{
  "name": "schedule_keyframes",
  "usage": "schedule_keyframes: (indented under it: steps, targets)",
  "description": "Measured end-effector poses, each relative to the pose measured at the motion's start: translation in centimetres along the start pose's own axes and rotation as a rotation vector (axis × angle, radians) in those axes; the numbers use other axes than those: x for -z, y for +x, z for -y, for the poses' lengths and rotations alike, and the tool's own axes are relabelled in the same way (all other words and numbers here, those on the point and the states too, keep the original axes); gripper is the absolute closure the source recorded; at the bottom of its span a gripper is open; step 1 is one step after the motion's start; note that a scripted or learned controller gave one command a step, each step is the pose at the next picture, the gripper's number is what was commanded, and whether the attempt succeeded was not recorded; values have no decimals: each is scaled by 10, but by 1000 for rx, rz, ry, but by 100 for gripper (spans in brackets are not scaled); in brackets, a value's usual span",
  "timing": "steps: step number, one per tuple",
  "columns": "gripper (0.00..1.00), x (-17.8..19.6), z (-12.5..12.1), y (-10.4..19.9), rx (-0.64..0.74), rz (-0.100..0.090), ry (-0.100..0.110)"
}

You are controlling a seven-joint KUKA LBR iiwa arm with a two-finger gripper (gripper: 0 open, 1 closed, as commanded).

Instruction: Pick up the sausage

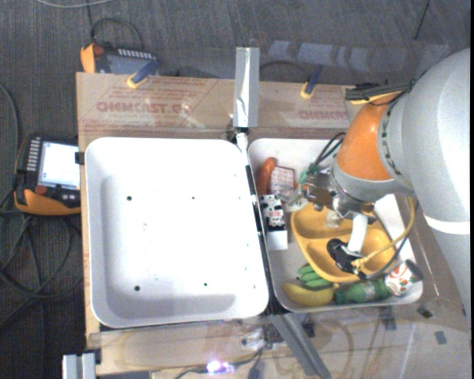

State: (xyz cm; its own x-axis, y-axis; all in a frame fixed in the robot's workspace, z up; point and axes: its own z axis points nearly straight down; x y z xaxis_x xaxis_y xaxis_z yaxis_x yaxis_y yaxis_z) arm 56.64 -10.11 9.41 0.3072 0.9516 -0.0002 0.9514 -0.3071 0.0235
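The sausage (266, 170) is a short orange-red piece at the far left corner of the right bin (278, 284), close to the wall between the bins. A pale pink packet (283, 180) lies against its right side. My gripper (311, 190) hangs over the right bin just right of that packet, below the orange wrist band, a short way from the sausage. Nothing shows between it and the sausage except the packet.
A yellow bowl (317, 231) sits under the wrist. A banana (308, 294), green vegetables (362, 292) and a small red-and-white item (400, 275) line the near edge. A small black-and-white box (274, 212) lies by the dividing wall. The left bin (174, 227) is alongside.
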Motion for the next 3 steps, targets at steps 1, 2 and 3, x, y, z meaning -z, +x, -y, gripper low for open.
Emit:
schedule_keyframes:
  steps: [1, 2, 3]
  targets:
    - [0, -5, -64, -17, -255, 0, 17]
    - [100, 8, -66, -17, -253, 4, 12]
    - [100, 88, -52, 77, -257, 7, 25]
